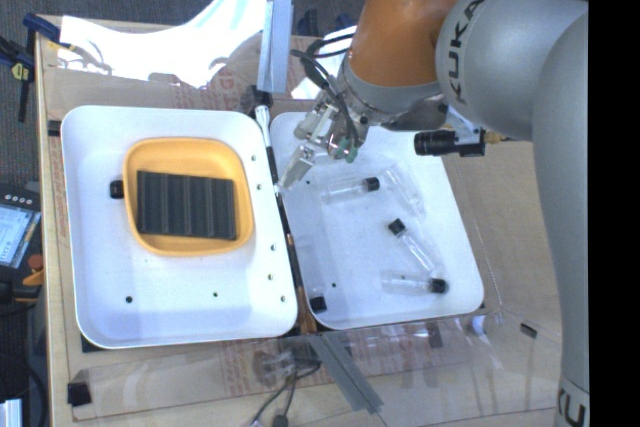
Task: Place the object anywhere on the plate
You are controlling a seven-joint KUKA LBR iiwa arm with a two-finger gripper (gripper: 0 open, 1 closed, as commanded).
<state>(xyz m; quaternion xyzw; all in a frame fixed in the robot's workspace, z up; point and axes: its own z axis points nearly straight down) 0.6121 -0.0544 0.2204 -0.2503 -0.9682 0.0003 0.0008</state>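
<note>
A large grey arm with an orange band reaches in nearest the camera, its gripper hanging over the right bin's upper left corner; whether its fingers are open or closed cannot be told. Left of the gripper, the left bin bears a yellow plate with a dark ribbed centre. Below and right of the gripper lie three clear vials with black caps, apart from it.

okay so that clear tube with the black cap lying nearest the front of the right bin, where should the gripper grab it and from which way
Probably mid-body, from straight above. The clear tube lies flat, running roughly left-right with its black cap at the right end, so fingers should close across its narrow width. The gripper hangs over the right bin's back left part.
</note>
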